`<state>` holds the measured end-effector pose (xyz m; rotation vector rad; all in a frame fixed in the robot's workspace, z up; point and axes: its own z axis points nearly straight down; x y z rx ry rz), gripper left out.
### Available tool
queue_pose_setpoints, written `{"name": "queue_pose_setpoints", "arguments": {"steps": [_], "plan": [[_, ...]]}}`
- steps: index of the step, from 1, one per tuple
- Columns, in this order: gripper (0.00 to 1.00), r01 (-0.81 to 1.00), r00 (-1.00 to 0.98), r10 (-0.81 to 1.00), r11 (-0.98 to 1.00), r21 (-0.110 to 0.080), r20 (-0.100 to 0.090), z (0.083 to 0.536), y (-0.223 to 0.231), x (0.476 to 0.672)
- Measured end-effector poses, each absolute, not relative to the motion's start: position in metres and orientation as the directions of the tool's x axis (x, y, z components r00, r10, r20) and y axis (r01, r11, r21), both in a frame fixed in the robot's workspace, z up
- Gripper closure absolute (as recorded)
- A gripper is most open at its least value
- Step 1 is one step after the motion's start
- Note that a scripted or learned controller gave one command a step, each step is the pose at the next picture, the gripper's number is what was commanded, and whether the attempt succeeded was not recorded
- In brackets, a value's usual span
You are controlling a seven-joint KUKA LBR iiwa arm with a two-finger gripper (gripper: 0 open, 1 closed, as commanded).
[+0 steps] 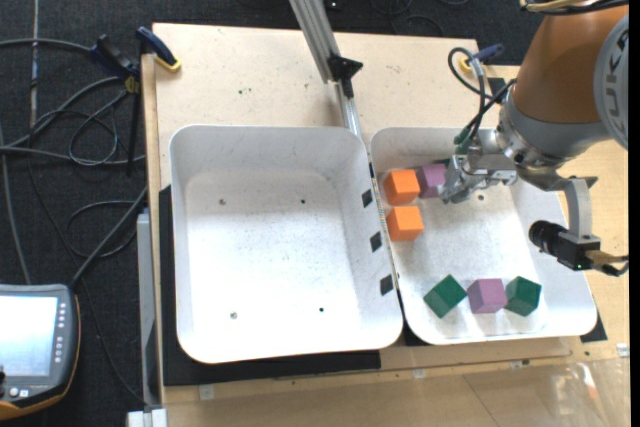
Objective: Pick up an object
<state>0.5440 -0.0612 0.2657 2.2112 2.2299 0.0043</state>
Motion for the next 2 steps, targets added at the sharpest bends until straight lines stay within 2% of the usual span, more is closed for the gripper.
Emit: {"name": "queue_pose_setpoints", "arguments": {"steps": [1, 2], "plan": [[1.0, 1.0, -0.007, 1.0, 0.007, 0.002, 0.001, 0.267, -0.018, 0.563], [1.0, 1.0, -0.007, 1.0, 0.007, 0.003, 0.001, 0.268, 0.032, 0.592]]}}
